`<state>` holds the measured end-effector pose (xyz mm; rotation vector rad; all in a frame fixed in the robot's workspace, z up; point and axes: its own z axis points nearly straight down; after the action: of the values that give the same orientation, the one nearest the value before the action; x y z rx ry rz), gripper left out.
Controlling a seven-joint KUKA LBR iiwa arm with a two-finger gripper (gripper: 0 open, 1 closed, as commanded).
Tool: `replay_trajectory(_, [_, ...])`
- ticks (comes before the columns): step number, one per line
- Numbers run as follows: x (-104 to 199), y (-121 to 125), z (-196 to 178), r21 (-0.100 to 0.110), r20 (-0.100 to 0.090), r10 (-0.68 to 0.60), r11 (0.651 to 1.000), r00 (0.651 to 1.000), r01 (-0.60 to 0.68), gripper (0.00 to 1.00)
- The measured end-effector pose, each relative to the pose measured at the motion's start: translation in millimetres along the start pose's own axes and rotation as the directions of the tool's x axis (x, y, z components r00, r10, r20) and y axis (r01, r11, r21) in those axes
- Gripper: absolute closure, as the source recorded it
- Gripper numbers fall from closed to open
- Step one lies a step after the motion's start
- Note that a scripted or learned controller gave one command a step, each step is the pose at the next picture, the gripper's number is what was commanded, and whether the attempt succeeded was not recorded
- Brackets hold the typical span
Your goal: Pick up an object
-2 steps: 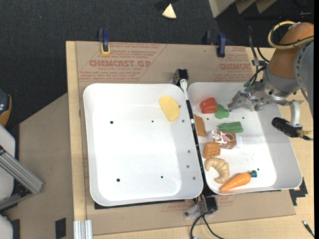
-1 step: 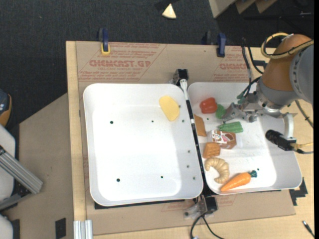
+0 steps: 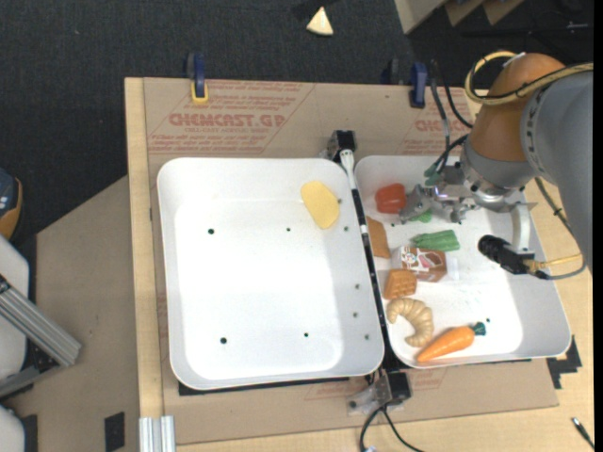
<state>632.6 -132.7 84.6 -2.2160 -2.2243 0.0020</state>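
My pincer (image 3: 435, 205) hangs in the upper part of the right bin (image 3: 537, 332), right of centre in the frame, its metal fingers pointing left toward a red piece (image 3: 390, 198) that lies just beside them near the bin's upper left corner. Whether those fingers are spread or closed I cannot tell from this slant, and I see nothing between them. Just below my pincer lies a green piece (image 3: 435, 241), and under that a small brown and white packet-like item (image 3: 425, 262). Along the bin's left wall lies a tan slab (image 3: 378, 237), with an orange block (image 3: 400, 284) below it. Lower still lies a pale croissant-shaped piece (image 3: 413, 314), and beside it, near the bin's bottom edge, a carrot (image 3: 447, 342) with its green tip pointing right. My grey arm with its orange band (image 3: 513, 111) comes in from the upper right. In the left bin (image 3: 254, 347), a yellow oval piece (image 3: 320, 203) rests near the upper right corner, close to the divide between the two bins.
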Motion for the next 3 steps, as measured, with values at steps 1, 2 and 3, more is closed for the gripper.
replay_trajectory(1, [-1.6,0.2,-10.9,-0.003,0.001,0.001,1.000,1.000,-0.001,1.00])
replay_trajectory(2, [86.3,37.5,-107.2,-0.015,0.000,-0.005,1.000,1.000,0.005,1.00])
replay_trajectory(3, [188.2,34.9,-129.2,-0.008,0.000,-0.006,1.000,1.000,0.006,1.00])
